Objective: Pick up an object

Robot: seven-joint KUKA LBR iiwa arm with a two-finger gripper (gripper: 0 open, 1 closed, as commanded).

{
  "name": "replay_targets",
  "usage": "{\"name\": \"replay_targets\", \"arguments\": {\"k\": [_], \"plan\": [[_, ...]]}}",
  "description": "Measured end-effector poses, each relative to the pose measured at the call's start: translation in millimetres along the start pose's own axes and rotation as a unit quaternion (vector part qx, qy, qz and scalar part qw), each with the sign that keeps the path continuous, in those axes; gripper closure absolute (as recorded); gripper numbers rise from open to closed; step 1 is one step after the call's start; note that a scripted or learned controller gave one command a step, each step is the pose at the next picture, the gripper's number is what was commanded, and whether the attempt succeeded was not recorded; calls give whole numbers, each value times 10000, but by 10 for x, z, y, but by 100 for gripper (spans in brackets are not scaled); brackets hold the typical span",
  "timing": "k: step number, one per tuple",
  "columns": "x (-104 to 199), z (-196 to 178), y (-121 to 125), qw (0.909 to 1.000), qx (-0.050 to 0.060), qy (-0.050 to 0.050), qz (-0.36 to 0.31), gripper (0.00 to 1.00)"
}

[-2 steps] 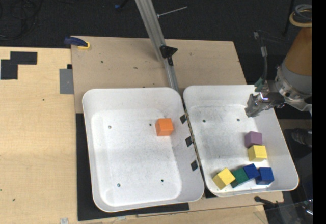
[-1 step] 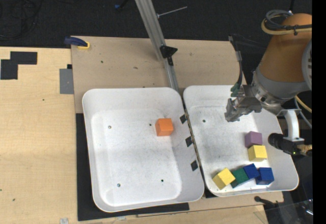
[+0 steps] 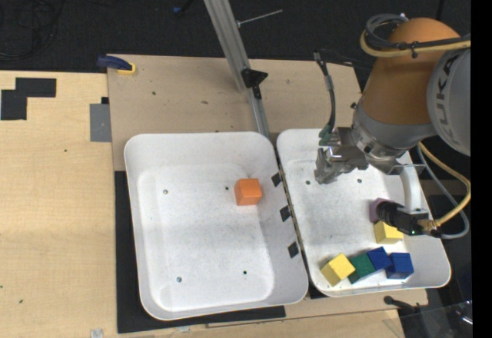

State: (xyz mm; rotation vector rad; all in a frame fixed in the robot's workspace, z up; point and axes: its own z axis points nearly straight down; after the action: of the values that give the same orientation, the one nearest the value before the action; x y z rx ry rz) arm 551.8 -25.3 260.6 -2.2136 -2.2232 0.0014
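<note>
1. End effector (image 3: 332, 164), a metallic two-finger tool on the grey arm with the orange band (image 3: 400, 91), hangs over the upper left part of the right bin; whether it is released or clenched cannot be told, and nothing shows between its tips.
2. Light wooden tabletop (image 3: 54, 198) carries both bins, with a slanted aluminium rail (image 3: 227, 25) rising behind them.
3. Left shallow white plastic bin (image 3: 154, 283) sits just beside the right shallow white plastic bin (image 3: 307, 252); small black clips line the seam between them.
4. Orange cube (image 3: 247, 192) lies alone in the left bin, in its upper right part, well apart from the end effector.
5. Yellow block (image 3: 337, 268) rests near the front edge of the right bin, touching a green block (image 3: 361, 268).
6. Two blue blocks (image 3: 390, 262) sit just right of the green one, close together.
7. Second yellow block (image 3: 387, 233) lies above the blue ones, near the bin's right side.
8. Small purple piece (image 3: 374, 210) lies beside it, partly hidden by a black fitting.
</note>
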Motion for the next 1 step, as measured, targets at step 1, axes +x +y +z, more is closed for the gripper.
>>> {"name": "replay_targets", "arguments": {"k": [1], "plan": [[435,144,98,10000,14,-3,3,100]]}}
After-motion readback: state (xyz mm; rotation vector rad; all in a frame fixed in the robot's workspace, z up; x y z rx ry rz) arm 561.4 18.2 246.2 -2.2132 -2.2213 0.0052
